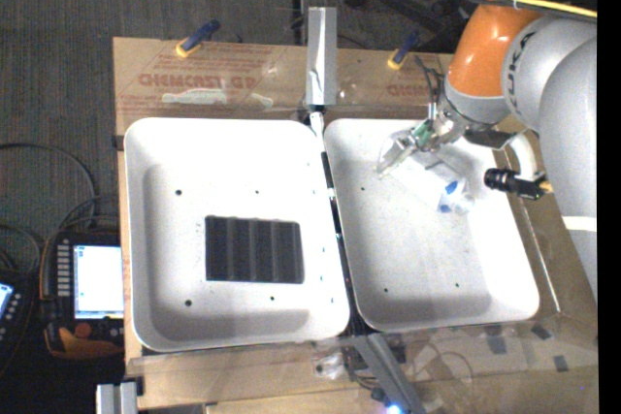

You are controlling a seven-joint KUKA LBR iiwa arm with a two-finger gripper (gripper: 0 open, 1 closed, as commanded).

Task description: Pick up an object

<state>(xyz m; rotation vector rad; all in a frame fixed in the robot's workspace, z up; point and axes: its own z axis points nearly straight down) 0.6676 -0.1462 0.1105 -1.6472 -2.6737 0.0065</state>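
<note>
The big grey arm (568,102) comes in from the right side. It has an orange band (485,63) just above its wrist. The wrist bends down and to the left, over the top part of the right bin (437,296). The claw (400,150) is at the end, pointing down and left toward the bin's top left part. Its two thin fingers (391,155) look a little apart.

Red mirrored lettering runs along the cardboard sheet (209,73) at the counter's far edge, behind both bins; its reversed letters are too blurred to read.
</note>
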